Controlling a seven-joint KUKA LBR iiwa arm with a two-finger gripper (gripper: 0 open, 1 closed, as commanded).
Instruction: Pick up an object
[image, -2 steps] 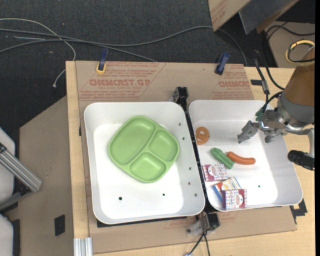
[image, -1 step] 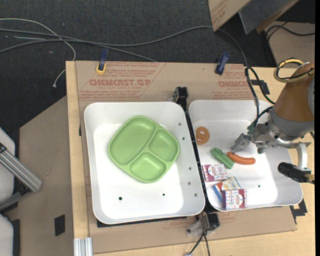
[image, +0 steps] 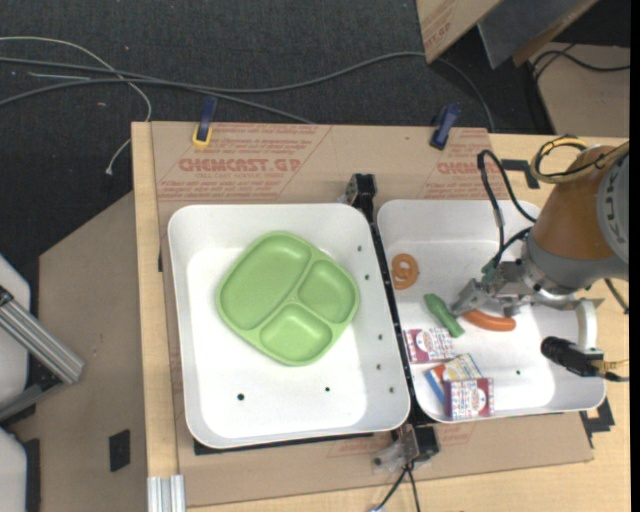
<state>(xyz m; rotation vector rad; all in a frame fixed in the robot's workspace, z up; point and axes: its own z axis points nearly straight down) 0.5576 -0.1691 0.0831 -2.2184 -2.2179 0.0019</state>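
Orange and sausage-shaped, a small toy hot dog lies in the right bin, just beneath the hand. Whether that hand is spread or pinching, I cannot tell from this angle. A green pod sits just left of it, with a small orange ring farther up and two little cartons below. The left bin carries a green divided plate. Cardboard covers the worktop, above dark carpet with trailing cables.
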